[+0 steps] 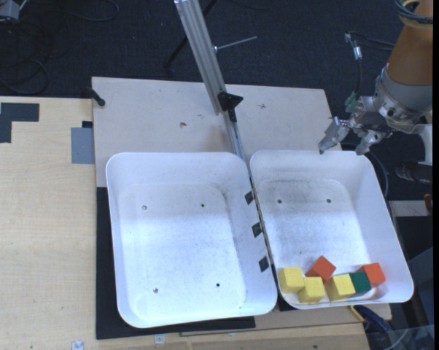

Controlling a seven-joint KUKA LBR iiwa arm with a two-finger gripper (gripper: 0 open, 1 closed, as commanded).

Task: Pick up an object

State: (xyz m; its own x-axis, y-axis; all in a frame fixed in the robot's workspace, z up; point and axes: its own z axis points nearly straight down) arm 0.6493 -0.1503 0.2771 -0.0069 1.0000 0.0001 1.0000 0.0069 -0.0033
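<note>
Several small blocks lie huddled at the near edge of the right bin [318,166]: a yellow block [292,278], a second yellow block [313,289], a third yellow one [343,286], an orange-red block [322,267], a green block [360,281] and an orange block [374,273]. My gripper [345,142] hangs above the far right corner of that bin, well away from the blocks. Its fingers [329,138] are spread apart with nothing between them.
The left bin [132,168] sits beside the right one, with black clips [257,229] along the shared rim. A slanted aluminium rail [205,57] rises behind the bins. Light wooden bench surface [37,232] extends to the left.
</note>
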